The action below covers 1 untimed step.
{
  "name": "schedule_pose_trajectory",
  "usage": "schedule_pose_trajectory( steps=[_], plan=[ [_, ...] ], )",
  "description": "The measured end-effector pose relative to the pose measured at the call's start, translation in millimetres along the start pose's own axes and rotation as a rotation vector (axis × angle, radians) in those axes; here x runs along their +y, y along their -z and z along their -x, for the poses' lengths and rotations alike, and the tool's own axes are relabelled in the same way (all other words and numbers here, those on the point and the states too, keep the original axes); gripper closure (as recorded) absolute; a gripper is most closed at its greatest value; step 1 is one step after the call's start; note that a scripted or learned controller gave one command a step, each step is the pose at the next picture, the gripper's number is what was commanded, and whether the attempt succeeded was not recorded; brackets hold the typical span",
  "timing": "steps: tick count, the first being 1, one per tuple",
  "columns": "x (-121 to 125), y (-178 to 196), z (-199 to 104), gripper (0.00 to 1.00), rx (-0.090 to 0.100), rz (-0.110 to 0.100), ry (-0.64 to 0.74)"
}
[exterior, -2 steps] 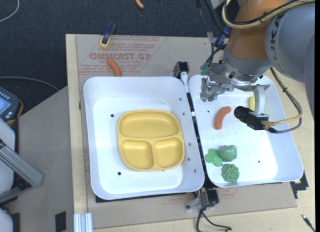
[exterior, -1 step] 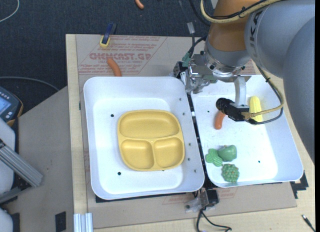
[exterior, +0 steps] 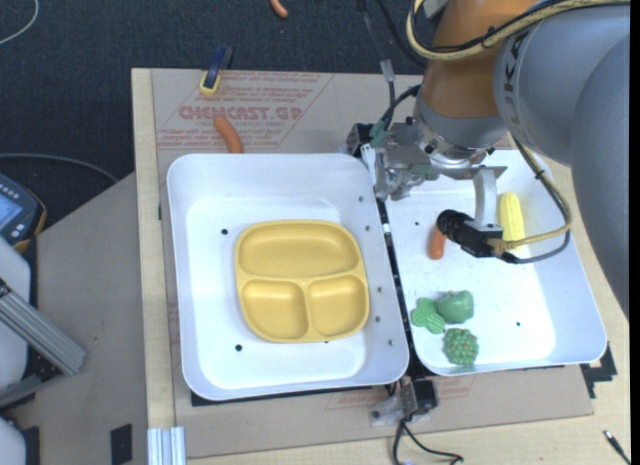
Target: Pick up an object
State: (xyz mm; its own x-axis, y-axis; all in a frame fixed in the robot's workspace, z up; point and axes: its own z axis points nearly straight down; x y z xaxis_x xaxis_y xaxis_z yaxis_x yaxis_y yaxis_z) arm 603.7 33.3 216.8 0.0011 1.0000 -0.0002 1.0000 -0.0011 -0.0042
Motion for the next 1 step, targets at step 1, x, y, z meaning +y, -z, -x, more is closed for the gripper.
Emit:
schedule_pose_trajectory(
  steps=[1],
  plan=[
    [-5.4,0.7,-9.5,1.00,0.000,0.001,0.002]
  ],
)
